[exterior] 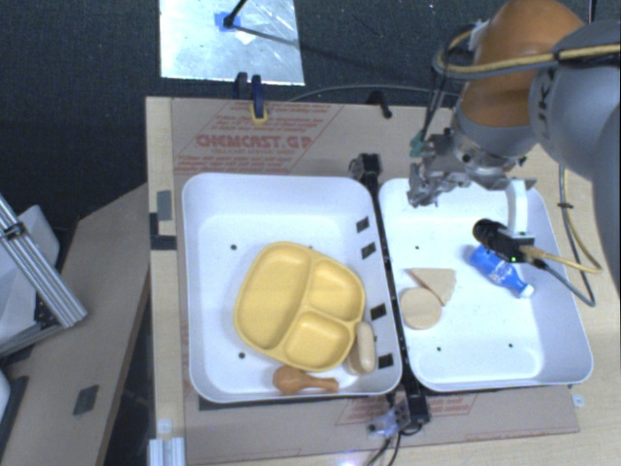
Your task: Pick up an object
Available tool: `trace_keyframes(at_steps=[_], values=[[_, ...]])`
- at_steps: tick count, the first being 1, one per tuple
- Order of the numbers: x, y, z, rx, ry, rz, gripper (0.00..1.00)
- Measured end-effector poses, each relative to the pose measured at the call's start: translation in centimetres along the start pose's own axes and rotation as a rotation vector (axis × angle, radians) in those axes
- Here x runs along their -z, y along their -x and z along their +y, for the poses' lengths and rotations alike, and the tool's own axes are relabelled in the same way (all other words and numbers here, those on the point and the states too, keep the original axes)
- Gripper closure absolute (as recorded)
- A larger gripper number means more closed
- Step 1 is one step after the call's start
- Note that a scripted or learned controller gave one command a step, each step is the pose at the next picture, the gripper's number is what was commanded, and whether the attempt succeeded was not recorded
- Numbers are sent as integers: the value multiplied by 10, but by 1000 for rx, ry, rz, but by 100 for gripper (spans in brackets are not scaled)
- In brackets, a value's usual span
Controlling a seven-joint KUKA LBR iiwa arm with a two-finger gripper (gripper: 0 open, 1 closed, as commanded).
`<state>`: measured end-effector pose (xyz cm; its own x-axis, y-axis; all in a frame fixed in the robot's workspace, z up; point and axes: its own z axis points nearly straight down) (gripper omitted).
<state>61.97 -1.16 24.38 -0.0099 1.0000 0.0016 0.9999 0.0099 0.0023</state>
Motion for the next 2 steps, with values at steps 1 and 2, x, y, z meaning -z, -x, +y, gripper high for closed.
trace_keyframes(at_steps=[1,2], values=[[-14,-52,8,0,0,0,100],[-24,-99,7,-1,-2,1,100]])
